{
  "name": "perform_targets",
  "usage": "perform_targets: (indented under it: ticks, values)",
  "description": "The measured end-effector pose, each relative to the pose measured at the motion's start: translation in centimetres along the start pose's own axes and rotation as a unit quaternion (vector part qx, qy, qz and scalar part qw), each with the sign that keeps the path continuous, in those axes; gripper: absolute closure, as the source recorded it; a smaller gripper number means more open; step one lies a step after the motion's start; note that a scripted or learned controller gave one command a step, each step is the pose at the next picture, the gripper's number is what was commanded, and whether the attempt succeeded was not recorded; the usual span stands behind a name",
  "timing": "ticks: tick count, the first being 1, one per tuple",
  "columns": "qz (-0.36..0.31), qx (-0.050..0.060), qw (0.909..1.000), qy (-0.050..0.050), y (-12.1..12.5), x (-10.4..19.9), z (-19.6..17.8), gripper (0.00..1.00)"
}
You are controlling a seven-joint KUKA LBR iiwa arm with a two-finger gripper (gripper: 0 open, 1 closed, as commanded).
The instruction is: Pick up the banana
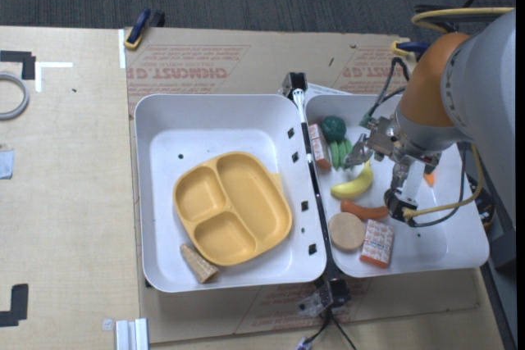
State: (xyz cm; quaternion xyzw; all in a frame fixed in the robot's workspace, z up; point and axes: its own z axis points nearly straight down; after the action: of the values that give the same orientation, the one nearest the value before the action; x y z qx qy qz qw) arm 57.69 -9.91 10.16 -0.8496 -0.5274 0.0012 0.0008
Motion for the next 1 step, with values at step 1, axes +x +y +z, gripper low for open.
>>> perform_targets:
  ticks: [1]
  values:
    - [0.079,0.000,0.9969,0.001,-1.01,0.11,0.95,0.00]
